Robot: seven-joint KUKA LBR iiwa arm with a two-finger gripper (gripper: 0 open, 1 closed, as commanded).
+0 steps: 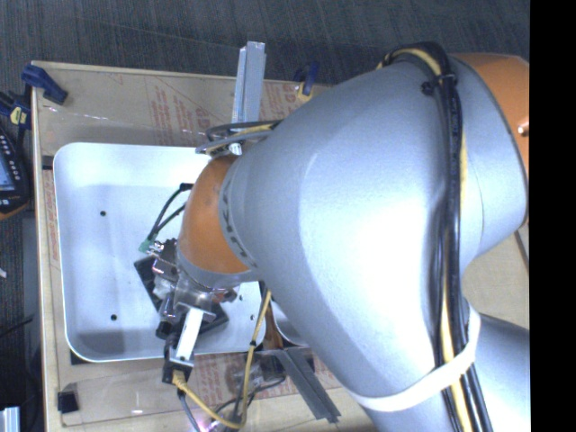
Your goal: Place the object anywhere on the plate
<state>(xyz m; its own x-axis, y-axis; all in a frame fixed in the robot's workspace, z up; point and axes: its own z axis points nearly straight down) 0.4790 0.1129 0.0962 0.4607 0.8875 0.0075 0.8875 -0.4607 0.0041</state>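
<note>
Hovering low in the shallow white left bin (85, 241), the gripper (180, 315), grip state unreadable, hides a dark, probably light, flat object (144, 271), best pinched across its edges.

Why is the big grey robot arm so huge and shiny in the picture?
In the camera view the arm sits close to the lens, so it looms large and soft-edged; overhead light puts a pale sheen on its shell, and the white bin glares bright with a grey shadow along its near wall.

The arm (378, 232) hides the right bin (286, 329), plate and object; jaws unreadable.
</note>
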